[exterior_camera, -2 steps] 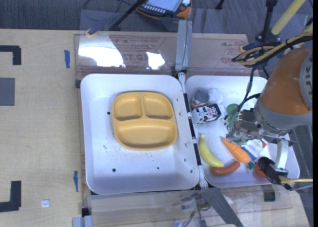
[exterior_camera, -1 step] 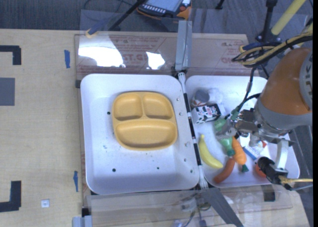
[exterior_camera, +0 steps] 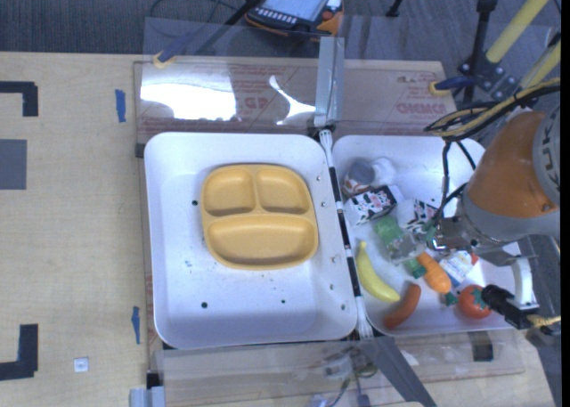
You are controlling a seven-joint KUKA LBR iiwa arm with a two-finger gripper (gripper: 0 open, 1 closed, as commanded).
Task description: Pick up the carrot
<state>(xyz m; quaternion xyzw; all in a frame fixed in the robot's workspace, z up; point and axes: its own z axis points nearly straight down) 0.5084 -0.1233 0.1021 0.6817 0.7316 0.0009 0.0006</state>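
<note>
The carrot (exterior_camera: 434,274) is small and orange with a green top, and it lies tilted in the front part of the right bin (exterior_camera: 405,156). My gripper (exterior_camera: 434,236) hangs just above and behind it, at the end of the grey arm with the orange band (exterior_camera: 512,178). The arm's body hides the gripper's tip. Nothing is visibly held.
Around the carrot lie a banana (exterior_camera: 374,279), a red-brown sausage (exterior_camera: 403,305), a tomato (exterior_camera: 474,301), a green item (exterior_camera: 387,230), a cow-patterned box (exterior_camera: 370,203) and a grey can (exterior_camera: 361,171). The left bin (exterior_camera: 169,254) holds a yellow divided plate (exterior_camera: 258,215).
</note>
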